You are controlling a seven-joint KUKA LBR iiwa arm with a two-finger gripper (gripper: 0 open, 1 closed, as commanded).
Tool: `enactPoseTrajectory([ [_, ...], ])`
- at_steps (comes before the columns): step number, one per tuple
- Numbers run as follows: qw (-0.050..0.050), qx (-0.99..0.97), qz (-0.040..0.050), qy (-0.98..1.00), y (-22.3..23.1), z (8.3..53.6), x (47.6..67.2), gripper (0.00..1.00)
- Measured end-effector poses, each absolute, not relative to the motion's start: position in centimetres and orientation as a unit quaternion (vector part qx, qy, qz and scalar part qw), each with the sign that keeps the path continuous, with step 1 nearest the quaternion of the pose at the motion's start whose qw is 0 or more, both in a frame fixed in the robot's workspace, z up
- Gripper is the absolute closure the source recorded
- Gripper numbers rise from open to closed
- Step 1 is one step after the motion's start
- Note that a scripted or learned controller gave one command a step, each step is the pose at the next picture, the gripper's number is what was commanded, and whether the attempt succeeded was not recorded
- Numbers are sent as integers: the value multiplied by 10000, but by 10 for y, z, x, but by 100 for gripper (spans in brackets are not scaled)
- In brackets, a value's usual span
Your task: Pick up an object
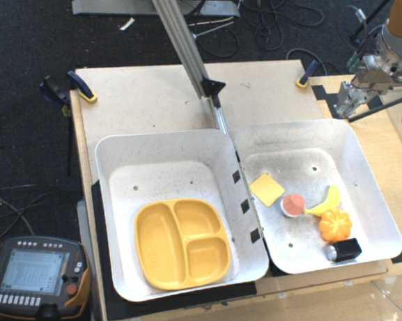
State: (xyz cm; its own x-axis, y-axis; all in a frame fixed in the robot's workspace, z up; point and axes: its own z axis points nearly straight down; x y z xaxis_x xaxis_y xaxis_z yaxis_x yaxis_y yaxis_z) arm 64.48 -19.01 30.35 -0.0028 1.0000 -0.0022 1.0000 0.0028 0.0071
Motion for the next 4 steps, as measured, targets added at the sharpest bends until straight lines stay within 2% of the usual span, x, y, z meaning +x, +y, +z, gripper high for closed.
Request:
enactPoseTrajectory([
  [1, -12, 7044, 0, 7098, -132, 283, 641, 100],
  [2, -9, 7044, 0, 7098, -75, 270, 647, 100],
  [3, -9, 7048, -4, 7094, -33, 261, 643, 100],
  [4, -13, 7046, -4, 7096, 12, 253, 630, 100],
])
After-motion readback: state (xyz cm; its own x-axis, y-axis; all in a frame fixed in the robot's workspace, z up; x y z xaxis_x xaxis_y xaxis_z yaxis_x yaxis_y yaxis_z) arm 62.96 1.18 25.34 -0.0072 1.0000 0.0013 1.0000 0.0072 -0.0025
